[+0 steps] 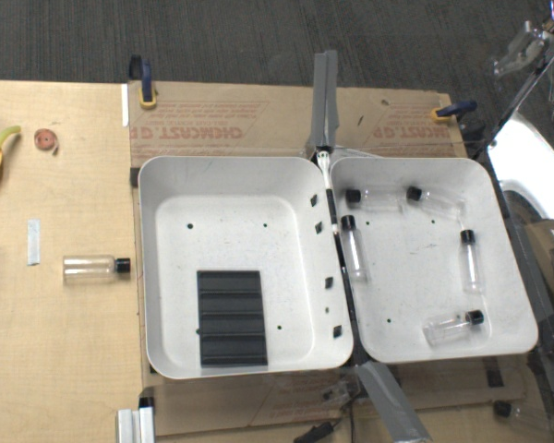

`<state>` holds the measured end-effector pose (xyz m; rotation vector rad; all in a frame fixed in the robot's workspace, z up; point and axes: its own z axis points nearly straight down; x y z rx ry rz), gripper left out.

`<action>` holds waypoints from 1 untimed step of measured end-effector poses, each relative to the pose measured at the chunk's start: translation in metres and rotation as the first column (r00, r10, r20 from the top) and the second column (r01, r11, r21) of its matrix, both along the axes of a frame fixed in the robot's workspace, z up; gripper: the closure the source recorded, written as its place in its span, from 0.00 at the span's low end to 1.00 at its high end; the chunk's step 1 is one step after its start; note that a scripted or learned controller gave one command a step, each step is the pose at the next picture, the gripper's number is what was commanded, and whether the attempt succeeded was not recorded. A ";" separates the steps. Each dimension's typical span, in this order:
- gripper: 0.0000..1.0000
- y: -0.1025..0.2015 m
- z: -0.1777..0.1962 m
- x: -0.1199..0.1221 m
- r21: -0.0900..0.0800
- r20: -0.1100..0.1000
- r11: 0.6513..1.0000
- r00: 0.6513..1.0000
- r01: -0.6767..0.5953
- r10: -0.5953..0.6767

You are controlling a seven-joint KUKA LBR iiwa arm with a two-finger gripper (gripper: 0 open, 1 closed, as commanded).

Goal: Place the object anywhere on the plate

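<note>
A black ribbed plate [231,317] is laid in the left bin [166,187]; five clear vials with black caps, one of them [452,327] near the front wall, are scattered in the right bin [415,275], apart from the plate; the gripper [528,52] is seen at the upper right corner, away from both bins; its state cannot be told.

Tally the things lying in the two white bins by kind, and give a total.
Clear plastic vials with black caps, in the right white bin: 5
Black ribbed rectangular plate, in the left white bin: 1
Total: 6
</note>
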<state>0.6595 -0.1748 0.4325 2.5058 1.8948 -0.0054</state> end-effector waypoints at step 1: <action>0.00 -0.040 0.008 0.000 0.000 0.001 0.995 0.995 0.098 -0.098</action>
